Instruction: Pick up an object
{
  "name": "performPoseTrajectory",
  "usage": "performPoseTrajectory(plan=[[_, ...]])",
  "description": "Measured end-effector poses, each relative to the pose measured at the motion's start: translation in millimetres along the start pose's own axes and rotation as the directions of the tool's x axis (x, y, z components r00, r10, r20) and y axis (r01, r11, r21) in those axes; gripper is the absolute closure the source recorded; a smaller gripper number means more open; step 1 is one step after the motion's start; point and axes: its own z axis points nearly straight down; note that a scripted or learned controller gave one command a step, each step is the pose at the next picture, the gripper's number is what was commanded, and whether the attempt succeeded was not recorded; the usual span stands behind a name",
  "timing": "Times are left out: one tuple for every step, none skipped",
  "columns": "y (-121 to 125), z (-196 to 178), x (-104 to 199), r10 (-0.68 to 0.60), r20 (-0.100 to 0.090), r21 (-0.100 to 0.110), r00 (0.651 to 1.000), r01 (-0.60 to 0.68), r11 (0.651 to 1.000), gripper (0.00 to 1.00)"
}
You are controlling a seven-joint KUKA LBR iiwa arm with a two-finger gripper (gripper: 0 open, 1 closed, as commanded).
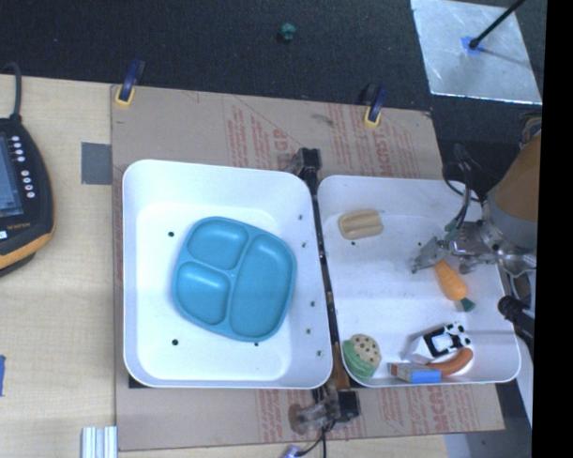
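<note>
My bench (59, 291) fills most of the frame, pale wood with a brown cardboard sheet (271, 129) clamped over its middle. On that sheet sit the two white bins, touching along their inner edges. The left bin (144, 265) takes the centre-left of the frame; the right bin (388, 274) takes the centre-right.

In the middle of the left bin lies a blue divided plate (234, 278), tilted a little, clear of every wall.

My arm (517, 199) comes in at the right edge of the frame, over the upper right part of the right bin. At the far left edge, on the bare wood, rests a black and orange control pendant (11, 200).

My gripper (452, 248) hangs low in the right bin's upper right area. My fingers look spread apart, metal tips reaching left and down, with nothing between them. Just below them, touching or nearly so, lies an orange carrot-like toy (451, 281) with a green end pointing toward the lower right.

Near the upper left of the right bin lies a tan bread-like block (360, 224), well apart from me. In the lower right corner sits a small black and white item (442, 341) against a red-orange curved piece (441, 368). Lower left in that bin, by the wall, rests a green and tan dotted ball (361, 356).
</note>
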Motion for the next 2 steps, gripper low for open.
performPoseTrajectory(plan=[[0.1,-10.5,-0.9,-0.001,0.001,0.001,1.0,0.001,1.0,1.0],[0.0,-10.4,-0.9,-0.001,0.001,0.001,1.0,0.001,1.0,0.0]])
